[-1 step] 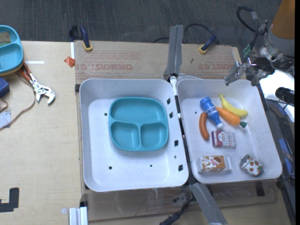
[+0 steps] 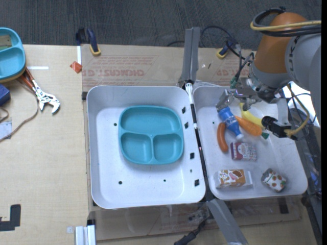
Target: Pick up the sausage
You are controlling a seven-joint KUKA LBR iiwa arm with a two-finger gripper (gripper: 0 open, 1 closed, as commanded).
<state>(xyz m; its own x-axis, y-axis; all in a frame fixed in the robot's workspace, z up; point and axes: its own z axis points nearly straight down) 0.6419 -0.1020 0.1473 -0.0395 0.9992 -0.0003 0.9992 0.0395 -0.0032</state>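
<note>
The sausage (image 2: 222, 137) lies in the right bin (image 2: 291, 160), towards its left side, stretched near-to-far on the white floor. The end effector (image 2: 236, 99) hangs over the far end of that bin, just beyond and slightly right of the sausage, well clear of it, and I cannot tell how wide it stands or whether it has anything in hold. Touching the sausage's far right is a blue bottle (image 2: 231, 121), and beside that an orange carrot (image 2: 251, 124). Nearer sit a small pink pouch (image 2: 243, 151), a flat snack packet (image 2: 233, 178) and a spotted wrapped lump (image 2: 274, 180) at the near right. The left bin (image 2: 102, 188) carries a teal divided plate (image 2: 151, 135), three compartments. Out left on the desk (image 2: 46, 177) lies a wrench (image 2: 45, 99).
</note>
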